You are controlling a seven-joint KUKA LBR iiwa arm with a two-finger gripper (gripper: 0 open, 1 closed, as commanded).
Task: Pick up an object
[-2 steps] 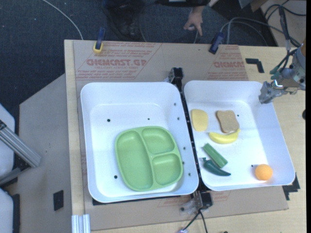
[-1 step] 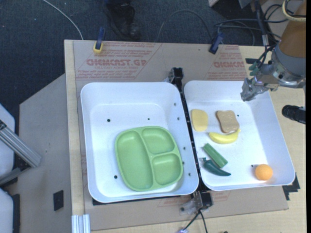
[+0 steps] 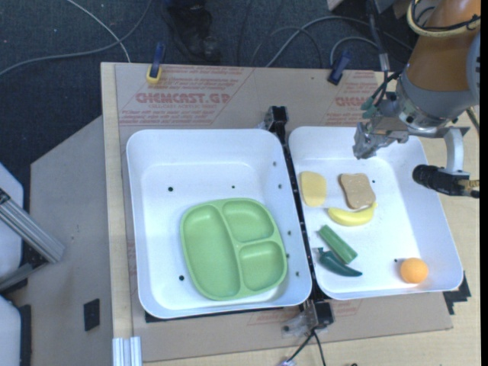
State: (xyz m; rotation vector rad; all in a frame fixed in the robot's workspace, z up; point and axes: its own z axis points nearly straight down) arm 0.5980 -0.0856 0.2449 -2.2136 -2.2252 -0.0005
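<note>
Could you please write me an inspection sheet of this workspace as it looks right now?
Surface: brown board bearing two white bins side by side, left bin and right bin.
Job's things: in the right bin, a yellow slice, bread slice, banana touching the bread's lower edge, green vegetable, dark green pepper, orange.
Clutter: green divided plate in the left bin.
Gripper: gripper above the right bin's far edge, with nothing seen in it.
Cables: loose cables on the floor beyond the board.
Surroundings: dark carpet; clamps on the board's far edge.
</note>
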